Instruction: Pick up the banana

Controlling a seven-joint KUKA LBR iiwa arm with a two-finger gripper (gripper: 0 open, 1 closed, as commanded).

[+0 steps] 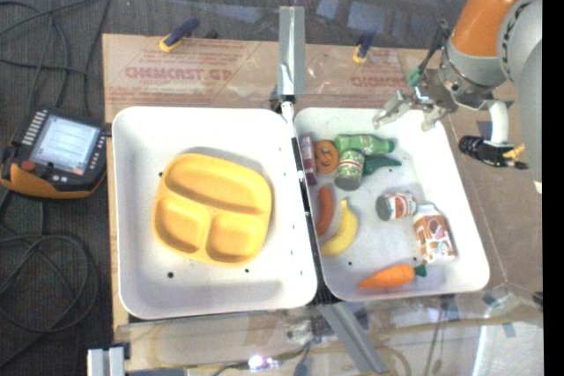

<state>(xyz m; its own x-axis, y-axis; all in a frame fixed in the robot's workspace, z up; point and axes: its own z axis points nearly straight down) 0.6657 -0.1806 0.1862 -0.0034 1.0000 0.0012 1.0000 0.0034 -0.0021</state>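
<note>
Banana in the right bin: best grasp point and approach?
Grip the banana at mid-body, coming straight down, fingers closing across its width. It lies flat, curved, running top-right to bottom-left. The hot dog sits close on its left, so the left finger has little room; the right side is open floor. The gripper is open near the bin's top edge.

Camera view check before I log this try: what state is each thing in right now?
hand: open, holding nothing, above the right bin's far edge.
banana: lying flat in the right bin, untouched.
carrot: lying on its side near the bin's front.
small can: tipped on its side.
green bottle: lying down.
yellow tray: sitting flat in the left bin.
</note>
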